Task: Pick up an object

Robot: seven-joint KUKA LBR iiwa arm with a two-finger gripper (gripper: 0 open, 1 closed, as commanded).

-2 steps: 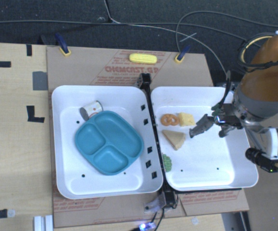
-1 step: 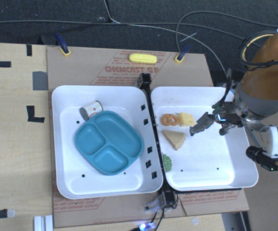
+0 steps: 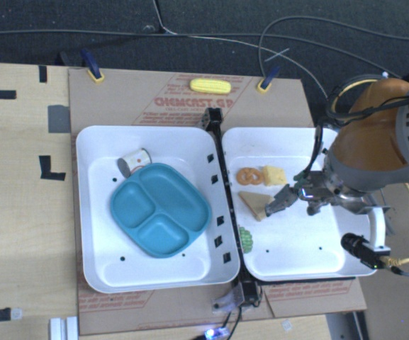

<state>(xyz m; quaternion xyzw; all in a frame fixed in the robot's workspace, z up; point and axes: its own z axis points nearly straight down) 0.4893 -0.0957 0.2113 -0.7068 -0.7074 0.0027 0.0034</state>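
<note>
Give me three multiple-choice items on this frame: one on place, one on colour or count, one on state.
1. Where is the blue divided plate?
A. left bin
B. right bin
C. on the cardboard behind the bins

2. What colour is the corn-shaped object on the cardboard?
A. red
B. yellow
C. green

3. How does the small cup in the left bin stand?
A. upright
B. on its side
C. stacked on the plate

Key: 1 A, the plate sits within the left bin's walls. 2 B, it is plainly yellow. 3 B, its open mouth faces sideways beside the plate's upper left edge.
</note>
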